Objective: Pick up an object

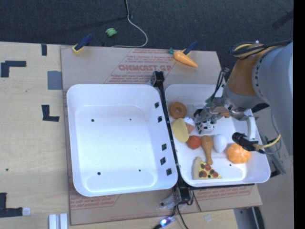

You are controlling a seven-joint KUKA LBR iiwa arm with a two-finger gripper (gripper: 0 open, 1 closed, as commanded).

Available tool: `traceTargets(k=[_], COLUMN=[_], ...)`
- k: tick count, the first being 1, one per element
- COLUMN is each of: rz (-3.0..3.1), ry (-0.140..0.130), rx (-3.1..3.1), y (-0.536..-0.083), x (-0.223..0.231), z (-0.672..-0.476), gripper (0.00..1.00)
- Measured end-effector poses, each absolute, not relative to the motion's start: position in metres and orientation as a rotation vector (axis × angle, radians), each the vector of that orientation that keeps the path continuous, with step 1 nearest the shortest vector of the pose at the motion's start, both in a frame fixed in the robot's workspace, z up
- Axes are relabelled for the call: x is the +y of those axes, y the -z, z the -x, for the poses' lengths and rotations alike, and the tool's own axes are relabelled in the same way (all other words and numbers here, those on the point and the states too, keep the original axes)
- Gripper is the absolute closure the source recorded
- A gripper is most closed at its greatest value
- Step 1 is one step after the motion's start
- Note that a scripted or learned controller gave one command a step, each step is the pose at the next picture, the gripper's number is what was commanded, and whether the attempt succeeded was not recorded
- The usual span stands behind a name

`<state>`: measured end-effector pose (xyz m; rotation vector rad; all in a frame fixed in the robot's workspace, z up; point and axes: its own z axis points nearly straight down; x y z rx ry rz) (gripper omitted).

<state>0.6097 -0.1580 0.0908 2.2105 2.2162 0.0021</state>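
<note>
below tool [206, 120]: small black-and-white spotted toy [205, 126], right bin [257, 175].

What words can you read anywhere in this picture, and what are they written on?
"CHEMCAST GP": red letters on the brown cardboard sheet behind the left bin.
The smaller red print around those letters is too blurred to read.
The black marks on the wooden bench are shapes, not letters.
</note>
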Motion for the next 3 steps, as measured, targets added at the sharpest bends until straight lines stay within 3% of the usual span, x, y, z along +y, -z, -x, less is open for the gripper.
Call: traceTargets(k=[1, 2, 3], rz=[-2.204, -2.207, -2.219], ry=[-0.014, -0.007, 0.001], rx=[2.233, 2.24, 2.223], y=[-0.191, -0.213, -0.24], x=[-0.041, 0.074, 0.048], z=[-0.614, -0.61, -0.622], gripper=[1.0, 1.0, 1.0])
